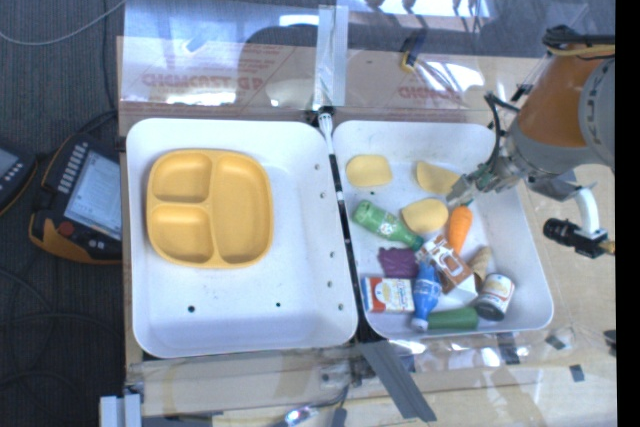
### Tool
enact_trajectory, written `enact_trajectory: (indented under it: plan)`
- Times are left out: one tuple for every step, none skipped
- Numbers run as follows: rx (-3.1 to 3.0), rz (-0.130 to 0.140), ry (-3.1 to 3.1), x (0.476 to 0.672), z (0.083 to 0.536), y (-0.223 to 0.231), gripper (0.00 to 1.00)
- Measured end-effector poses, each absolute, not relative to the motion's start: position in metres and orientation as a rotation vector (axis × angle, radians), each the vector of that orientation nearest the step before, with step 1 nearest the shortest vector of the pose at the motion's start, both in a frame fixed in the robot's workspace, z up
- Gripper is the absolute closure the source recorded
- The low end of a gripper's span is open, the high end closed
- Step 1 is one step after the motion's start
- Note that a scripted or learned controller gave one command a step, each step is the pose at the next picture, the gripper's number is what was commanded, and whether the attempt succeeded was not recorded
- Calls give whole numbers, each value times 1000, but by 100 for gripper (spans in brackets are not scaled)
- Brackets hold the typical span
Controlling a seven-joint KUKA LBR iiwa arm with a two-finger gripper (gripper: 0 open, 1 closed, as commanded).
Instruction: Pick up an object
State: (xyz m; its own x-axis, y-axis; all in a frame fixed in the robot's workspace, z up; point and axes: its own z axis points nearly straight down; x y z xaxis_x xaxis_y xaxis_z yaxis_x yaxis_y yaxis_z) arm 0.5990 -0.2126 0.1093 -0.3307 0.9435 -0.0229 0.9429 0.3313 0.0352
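Hand (470,187): low in right bin (535,260), over carrot (458,227); opening unclear, cannot tell
Done: reach
Left: grasp, lift

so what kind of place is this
Probably a robotics lab's grasping test bench: two white bins hold a yellow divided plate and toy groceries such as a carrot, the arm's gripper hangs over them, and a teach pendant lies on the carpet.

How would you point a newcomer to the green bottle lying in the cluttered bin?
Start at the right bin, the one crowded with small items. Along its left side, just below a pale yellow piece, lies the green bottle, tipped over with its white label facing up. It is the bright green thing there; the cylinder at the bottom is darker.
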Motion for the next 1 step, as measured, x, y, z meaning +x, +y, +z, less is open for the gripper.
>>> enact_trajectory:
  plan:
    - [2089,-2,2344,624,224,-154,100]
